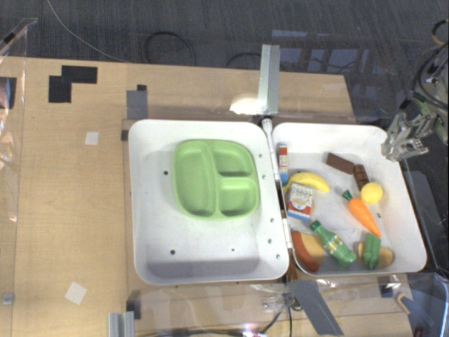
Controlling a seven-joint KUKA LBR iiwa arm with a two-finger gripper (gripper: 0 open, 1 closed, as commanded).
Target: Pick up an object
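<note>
So the gripper [405,140] is sitting at the far right corner of the right bin [414,209], hanging over the rim, nothing between its fingers. They look slightly apart, but it's small and a bit murky there, so I honestly can't tell if they're apart or together.

All the pickable stuff is in that right bin. The carrot [365,217] lies on a diagonal, green stub toward the bin's far left, pointed orange tip toward the near right corner. A yellow lemon [372,193] sits just beside its top end, and a brown chocolate bar [346,168] lies past that, long axis running from the far left down toward the lemon. The banana [310,181] curves roughly crosswise near the left wall, with a small juice carton [301,201] right below it, upright-ish along the wall. A thin red and white tube [283,157] lies tight along the left rim, lengthwise.

The near edge is crowded: a green bottle [332,243] angled from the centre to the near right, a reddish brown piece [307,250] in the near left corner touching it, and a green and tan item [373,251] near the right.

Open room: the far right part of the bin floor, under the gripper, is bare white. The left bin [151,209] holds a green divided tray [215,178], with bare floor around it, widest along the near edge.
</note>
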